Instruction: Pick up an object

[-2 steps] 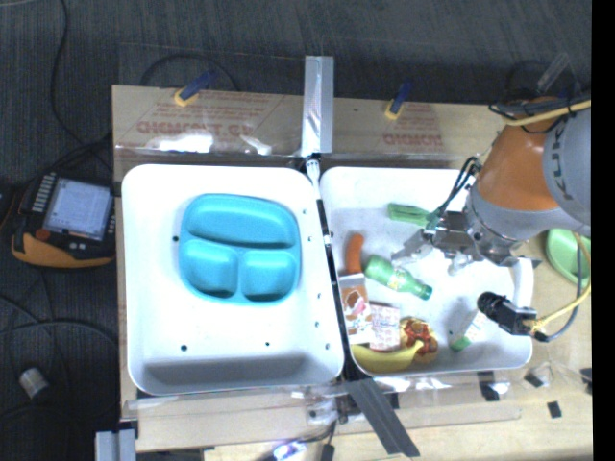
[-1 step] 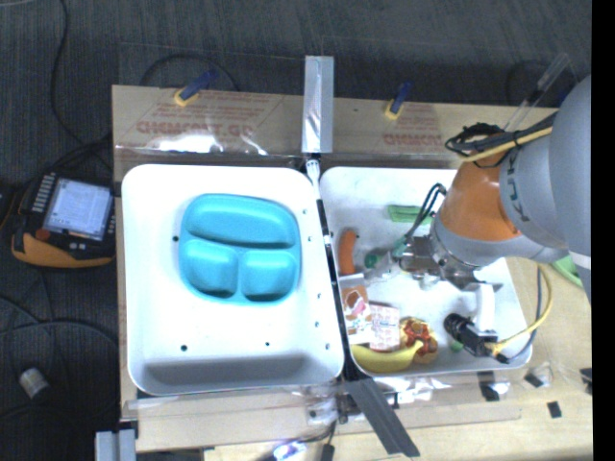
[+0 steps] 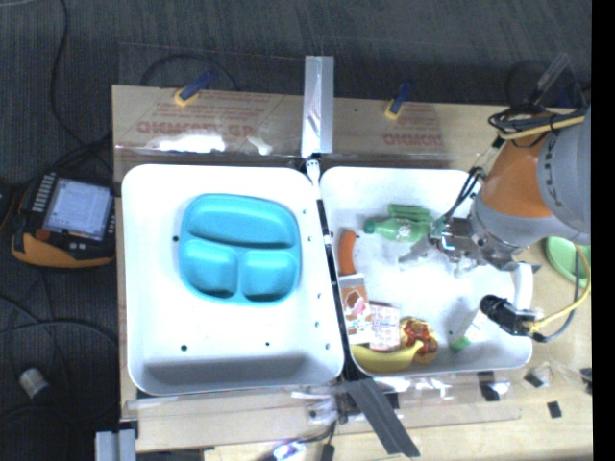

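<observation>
We saw the claw (image 3: pixel 434 243) low over the right bin (image 3: pixel 423 182), just beside the green bottle (image 3: pixel 399 224) lying on its side near the bin's far wall; we couldn't tell if the claw was apart or together, the wrist hid it; nothing visibly between it, so we counted nothing as held.

Candidate things all sat in the right bin: green bottle at the far side; an orange tube-like thing (image 3: pixel 346 252) against the divider; a small printed packet (image 3: pixel 370 317), a banana (image 3: pixel 389 356) and a red-and-yellow bit (image 3: pixel 420 333) bunched at the near-left corner; a small green piece (image 3: pixel 460 341) near the near wall. Left bin (image 3: pixel 144 257) carried only the blue divided tray (image 3: pixel 240 246).

Risks as we judged them: bottle is round and on its side; an off-centre close would likely roll it toward the wall or squirt it out; the claw sat at the bottle's end, not over its middle, so a pinch might catch only the cap; the near-corner pile was packed tight, so a grab there could snag two things or slip off the banana's curve; cables (image 3: pixel 538 320) by the wrist hung close to the bin rim and could catch.
</observation>
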